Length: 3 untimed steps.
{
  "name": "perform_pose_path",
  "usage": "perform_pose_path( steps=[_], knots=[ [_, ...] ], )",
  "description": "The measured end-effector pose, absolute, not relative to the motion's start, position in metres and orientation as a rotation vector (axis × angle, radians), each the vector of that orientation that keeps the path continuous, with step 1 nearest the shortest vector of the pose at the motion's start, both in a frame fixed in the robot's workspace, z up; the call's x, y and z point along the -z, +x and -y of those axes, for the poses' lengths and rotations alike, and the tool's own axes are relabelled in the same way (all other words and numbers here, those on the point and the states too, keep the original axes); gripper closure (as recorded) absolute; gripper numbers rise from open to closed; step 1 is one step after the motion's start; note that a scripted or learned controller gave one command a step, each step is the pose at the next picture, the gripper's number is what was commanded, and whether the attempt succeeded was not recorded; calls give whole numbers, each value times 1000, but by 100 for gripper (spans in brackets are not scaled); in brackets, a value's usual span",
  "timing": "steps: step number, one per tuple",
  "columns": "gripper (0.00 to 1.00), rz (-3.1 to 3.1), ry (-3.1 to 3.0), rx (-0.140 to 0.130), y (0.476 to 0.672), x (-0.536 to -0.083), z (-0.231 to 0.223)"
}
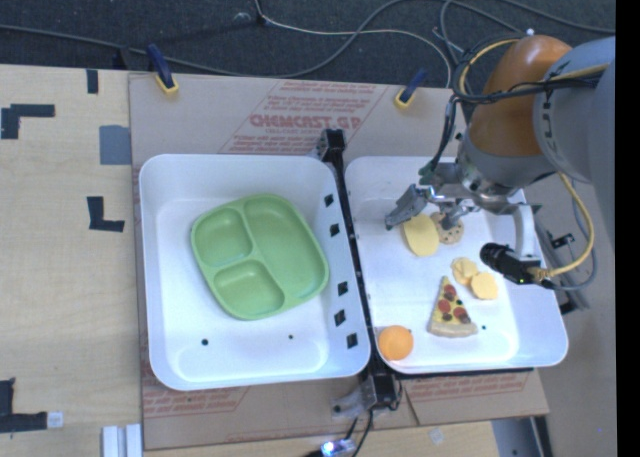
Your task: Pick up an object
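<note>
In the right bin [400,317] lie a pale yellow cheese-like piece [421,237], a small spotted cookie [452,234], yellow round slices [474,279], a pizza slice [451,309] and an orange ball [396,342]. My gripper [432,207] hangs over the bin's upper middle, just above the pale yellow piece and the cookie. Its fingers are spread apart, one finger [404,210] to the left and the other near the cookie, and nothing is held between them.
The left bin [165,245] holds a green divided plate [259,255]. A black divider [343,245] runs between the bins. The grey arm with its orange band [520,95] comes in from the upper right, and cables [560,265] hang over the right bin's right rim.
</note>
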<state>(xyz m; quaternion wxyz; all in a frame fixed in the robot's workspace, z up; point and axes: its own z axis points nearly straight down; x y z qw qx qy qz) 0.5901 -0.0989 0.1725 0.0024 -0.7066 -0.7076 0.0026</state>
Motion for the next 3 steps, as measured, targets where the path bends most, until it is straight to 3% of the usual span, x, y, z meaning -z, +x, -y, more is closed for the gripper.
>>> perform_pose_path(
  steps=[2,3],
  knots=[
    [0,2222,-2219,-5,581,-83,94],
    [100,2225,-2220,-1,582,-95,93]
  ],
)
